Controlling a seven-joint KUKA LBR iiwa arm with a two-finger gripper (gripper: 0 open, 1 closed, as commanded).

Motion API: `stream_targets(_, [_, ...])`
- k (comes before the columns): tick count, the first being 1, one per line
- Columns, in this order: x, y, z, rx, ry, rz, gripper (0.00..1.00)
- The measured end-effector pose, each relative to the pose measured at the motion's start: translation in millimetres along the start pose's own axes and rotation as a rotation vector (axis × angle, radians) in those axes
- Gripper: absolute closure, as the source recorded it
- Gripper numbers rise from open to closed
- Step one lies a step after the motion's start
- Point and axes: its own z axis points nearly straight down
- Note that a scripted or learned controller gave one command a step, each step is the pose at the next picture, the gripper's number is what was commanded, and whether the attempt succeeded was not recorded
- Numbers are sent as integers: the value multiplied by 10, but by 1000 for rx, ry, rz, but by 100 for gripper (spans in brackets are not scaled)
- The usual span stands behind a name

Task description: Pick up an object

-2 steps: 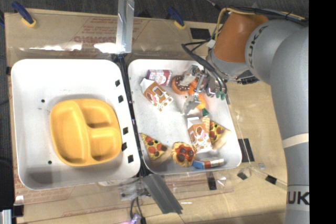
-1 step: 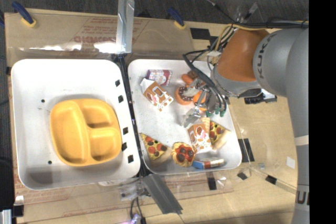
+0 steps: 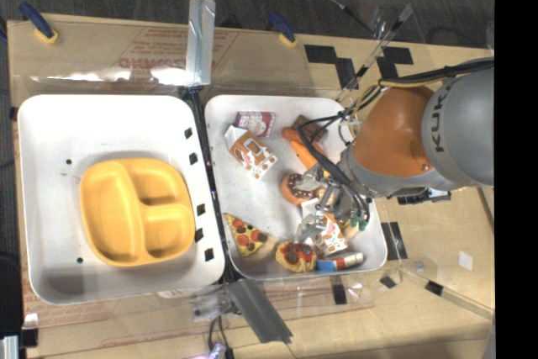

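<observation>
My gripper (image 3: pixel 318 223) reaches down into the right bin (image 3: pixel 252 223) near its front right corner, over a cluster of toy food. A brown donut (image 3: pixel 294 187) lies just left of it. A small pizza-like round (image 3: pixel 295 256) and a blue-and-red marker (image 3: pixel 340 262) rest at the bin's front edge. A pizza slice (image 3: pixel 245 236) sits at the front left. Farther back are a toy house box (image 3: pixel 252 152), a pink packet (image 3: pixel 255 123) and an orange carrot (image 3: pixel 301 147). A colourful item (image 3: pixel 333 236) sits under the fingers; whether it is gripped is unclear.
The left bin (image 3: pixel 50 130) holds a yellow divided plate (image 3: pixel 136 210). The arm's orange band and grey body (image 3: pixel 420 139) overhang the right bin's right wall. Cables trail from the wrist toward the back. A taped divider (image 3: pixel 200 46) runs between the bins.
</observation>
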Motion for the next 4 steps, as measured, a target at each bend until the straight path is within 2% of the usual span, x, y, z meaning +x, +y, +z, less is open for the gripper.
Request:
stream_targets(1, [-488, 384, 8, 0, 1, -69, 0])
stream_targets(2, [124, -151, -4, -1, -2, 74, 0])
stream_targets(3, [-628, 212, -3, 0, 0, -75, 0])
stream_targets(4, [20, 228, 8, 0, 2, -22, 0])
